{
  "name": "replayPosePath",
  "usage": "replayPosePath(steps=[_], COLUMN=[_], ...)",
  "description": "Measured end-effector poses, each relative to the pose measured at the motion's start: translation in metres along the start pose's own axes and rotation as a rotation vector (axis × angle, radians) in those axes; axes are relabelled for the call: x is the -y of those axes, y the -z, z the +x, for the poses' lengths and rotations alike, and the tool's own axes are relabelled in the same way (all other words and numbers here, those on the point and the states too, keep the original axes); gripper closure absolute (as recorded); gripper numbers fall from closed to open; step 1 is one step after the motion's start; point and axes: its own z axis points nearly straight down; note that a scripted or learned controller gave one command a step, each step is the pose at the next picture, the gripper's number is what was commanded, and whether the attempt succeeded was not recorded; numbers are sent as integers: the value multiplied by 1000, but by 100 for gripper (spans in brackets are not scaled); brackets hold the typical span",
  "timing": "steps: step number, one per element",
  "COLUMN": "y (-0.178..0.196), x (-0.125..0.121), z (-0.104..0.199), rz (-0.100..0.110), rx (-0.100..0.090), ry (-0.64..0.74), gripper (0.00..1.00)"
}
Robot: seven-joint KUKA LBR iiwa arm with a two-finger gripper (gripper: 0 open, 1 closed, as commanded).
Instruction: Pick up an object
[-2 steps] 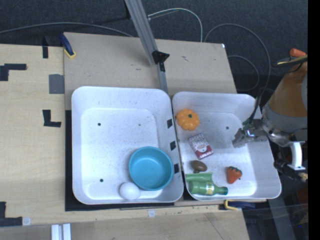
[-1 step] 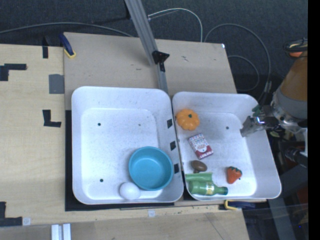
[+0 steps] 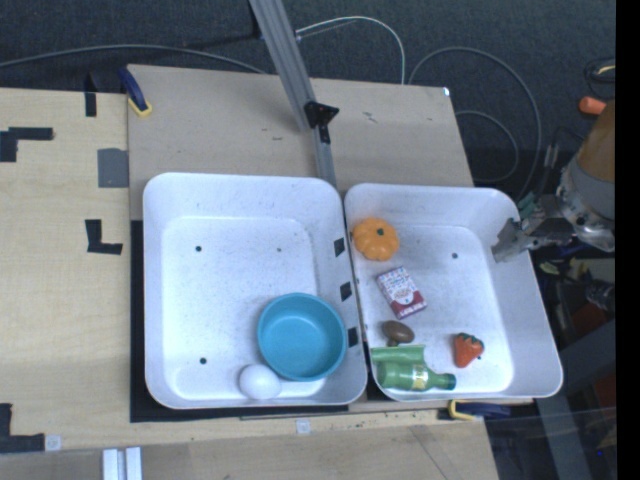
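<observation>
The right bin (image 3: 520,298) holds an orange pumpkin-like toy (image 3: 376,239) near its back left corner. A small red and white box (image 3: 400,292) lies in the bin's middle, with a brown lump (image 3: 397,332) just in front of it. A green bottle (image 3: 410,373) lies on its side along the front wall, and a red strawberry toy (image 3: 467,349) sits to its right. My gripper (image 3: 512,236) hangs over the right bin's far right rim, apart from all these objects. Nothing shows in it.
The left bin (image 3: 200,218) holds a blue bowl (image 3: 300,335) at its front right and a white ball (image 3: 259,380) beside the bowl. A grey pole (image 3: 290,58) slants down to the bins' back edge. Cables lie on the dark floor behind.
</observation>
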Motion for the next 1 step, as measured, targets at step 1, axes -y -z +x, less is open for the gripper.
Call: replayPosePath(steps=[1], y=[8], x=[-10], z=[54], rz=[3], rx=[-3], ry=[5], gripper=[100])
